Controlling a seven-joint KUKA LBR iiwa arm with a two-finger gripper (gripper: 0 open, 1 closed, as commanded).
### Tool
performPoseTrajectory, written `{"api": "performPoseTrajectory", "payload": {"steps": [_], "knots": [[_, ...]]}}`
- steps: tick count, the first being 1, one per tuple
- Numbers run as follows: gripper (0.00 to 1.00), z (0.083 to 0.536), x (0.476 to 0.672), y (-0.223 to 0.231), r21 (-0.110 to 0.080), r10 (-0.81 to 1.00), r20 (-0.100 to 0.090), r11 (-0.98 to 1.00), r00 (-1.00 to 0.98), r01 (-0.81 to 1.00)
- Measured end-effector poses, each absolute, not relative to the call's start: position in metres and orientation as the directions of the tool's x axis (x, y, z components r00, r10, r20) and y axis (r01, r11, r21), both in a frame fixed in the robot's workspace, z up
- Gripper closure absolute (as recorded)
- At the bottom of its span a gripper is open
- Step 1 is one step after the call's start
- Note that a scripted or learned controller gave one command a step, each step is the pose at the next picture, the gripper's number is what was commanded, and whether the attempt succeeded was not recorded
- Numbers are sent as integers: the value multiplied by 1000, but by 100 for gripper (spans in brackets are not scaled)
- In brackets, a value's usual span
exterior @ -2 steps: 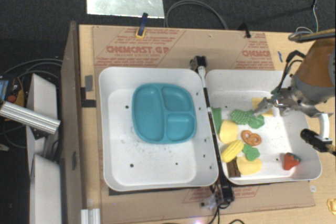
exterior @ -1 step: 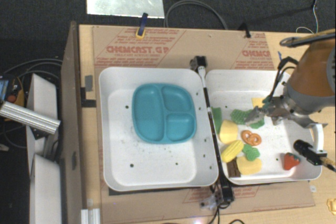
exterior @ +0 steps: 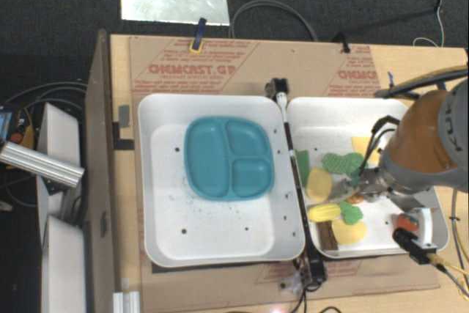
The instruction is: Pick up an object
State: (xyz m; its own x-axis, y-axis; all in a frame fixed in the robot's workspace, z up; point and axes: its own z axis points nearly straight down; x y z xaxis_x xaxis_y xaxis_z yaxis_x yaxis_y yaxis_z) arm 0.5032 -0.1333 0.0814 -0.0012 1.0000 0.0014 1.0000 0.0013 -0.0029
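In the right bin (exterior: 322, 113), the arm (exterior: 425, 143) reaches in from the right and its gripper (exterior: 352, 190) sits low among a heap of toy food. The heap lies in the bin's left half: a pale yellow round piece (exterior: 319, 185), a bumpy green piece (exterior: 341, 162) just above the gripper, a yellow corn-like piece (exterior: 325, 212) with a green end (exterior: 351, 214), a yellow lump (exterior: 352, 232) near the bin's front rim, and a flat yellow slab (exterior: 360, 146) behind. The wrist covers the gripper's tips, so I cannot tell their state or whether anything is gripped. A small orange bit beside the gripper is too blurred to name. The left bin (exterior: 157, 157) holds a teal divided plate (exterior: 229, 157), beside the right bin's dividing rim.
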Motion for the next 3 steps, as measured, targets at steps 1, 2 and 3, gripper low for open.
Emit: {"api": "performPoseTrajectory", "payload": {"steps": [1, 2, 3], "knots": [[0, 86, 586, -169, 10, 1000, -4, 6, -5, 1000], [0, 84, 509, -141, -5, 1000, 3, 0, 0, 1000], [0, 203, 592, -185, 20, 1000, -8, 5, -5, 1000]]}}
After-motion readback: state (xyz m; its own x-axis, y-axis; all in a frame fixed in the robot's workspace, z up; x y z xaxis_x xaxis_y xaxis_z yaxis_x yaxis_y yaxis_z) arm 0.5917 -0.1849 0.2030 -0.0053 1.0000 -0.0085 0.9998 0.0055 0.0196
